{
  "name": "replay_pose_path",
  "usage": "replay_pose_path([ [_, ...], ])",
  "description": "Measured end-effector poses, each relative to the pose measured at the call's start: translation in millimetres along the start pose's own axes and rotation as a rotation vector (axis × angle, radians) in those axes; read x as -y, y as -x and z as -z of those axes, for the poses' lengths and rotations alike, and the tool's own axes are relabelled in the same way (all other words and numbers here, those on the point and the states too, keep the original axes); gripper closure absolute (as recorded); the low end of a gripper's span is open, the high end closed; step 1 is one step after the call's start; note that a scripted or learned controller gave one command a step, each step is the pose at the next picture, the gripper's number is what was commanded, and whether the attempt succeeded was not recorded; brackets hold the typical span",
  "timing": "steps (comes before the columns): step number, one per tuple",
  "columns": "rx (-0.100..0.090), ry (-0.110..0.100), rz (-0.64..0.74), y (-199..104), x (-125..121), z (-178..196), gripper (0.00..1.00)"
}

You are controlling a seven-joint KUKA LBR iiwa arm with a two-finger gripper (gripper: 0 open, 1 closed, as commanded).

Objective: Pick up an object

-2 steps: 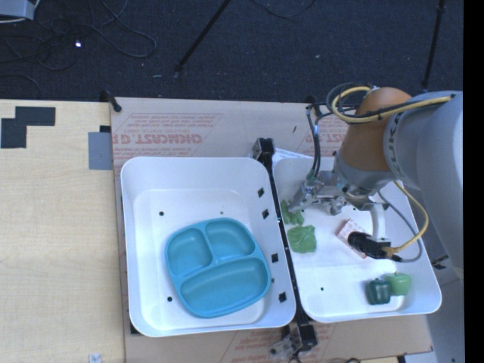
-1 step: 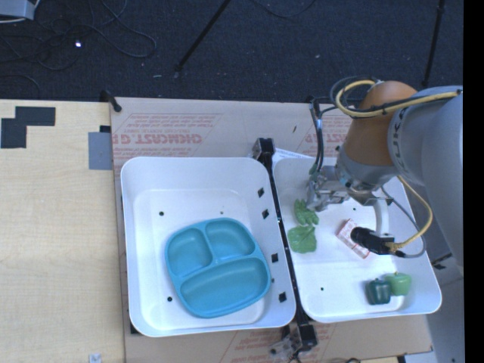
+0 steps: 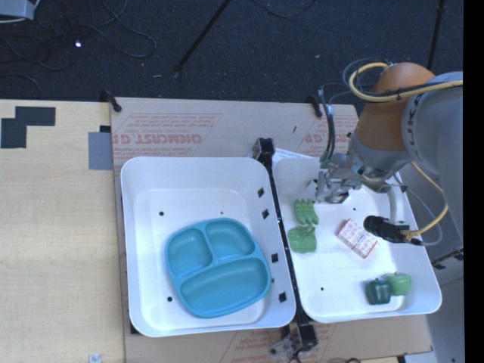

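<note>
Hand (image 3: 330,190) in right bin, green leafy pieces (image 3: 305,225) just below-left

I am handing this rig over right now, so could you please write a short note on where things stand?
Gripper: low in the right bin, near its back wall, just above the green leafy pieces. I can't see anything between its fingers.
Also in the right bin: a small red and white packet in the middle, a dark green block and a light green block in the near right corner.
Left bin: a blue divided plate.
Done: nothing lifted yet.
Left: grasp one object and raise it.
</note>
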State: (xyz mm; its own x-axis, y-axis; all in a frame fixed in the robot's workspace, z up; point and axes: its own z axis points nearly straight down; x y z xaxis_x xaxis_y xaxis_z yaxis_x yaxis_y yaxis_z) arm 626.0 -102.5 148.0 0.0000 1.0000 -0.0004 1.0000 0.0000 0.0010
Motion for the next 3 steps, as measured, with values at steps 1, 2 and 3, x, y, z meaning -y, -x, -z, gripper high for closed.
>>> replay_pose_path([
  [1, 0.0, 0.001, -0.004, 7.9, -1.3, 46.2, 1.0],
  [2, 0.0, 0.002, 0.0, 9.2, -2.1, 99.6, 1.0],
  [3, -0.002, -0.005, 0.004, -37.7, 10.9, 101.4, 1.0],
])
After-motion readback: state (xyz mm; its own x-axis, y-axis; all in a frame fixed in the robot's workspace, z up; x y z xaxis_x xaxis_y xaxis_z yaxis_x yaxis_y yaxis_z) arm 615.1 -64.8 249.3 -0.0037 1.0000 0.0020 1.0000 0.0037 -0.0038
